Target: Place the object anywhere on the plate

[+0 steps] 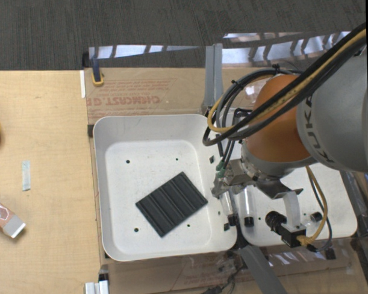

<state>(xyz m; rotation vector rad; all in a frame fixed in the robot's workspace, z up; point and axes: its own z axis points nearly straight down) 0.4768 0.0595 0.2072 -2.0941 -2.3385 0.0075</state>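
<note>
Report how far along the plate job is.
Done: nothing visibly placed yet. The dark ribbed plate lies tilted in the left bin with nothing on it. In hand: the arm sits over the right bin; I can't see any object held. Left: getting the object and setting it on the plate.

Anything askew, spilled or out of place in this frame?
One thing: the dark ribbed rectangular plate lies at a diagonal in the left white bin, not squared to its walls. The arm's pincer is over the seam between the two bins. Nothing looks spilled or broken.
</note>
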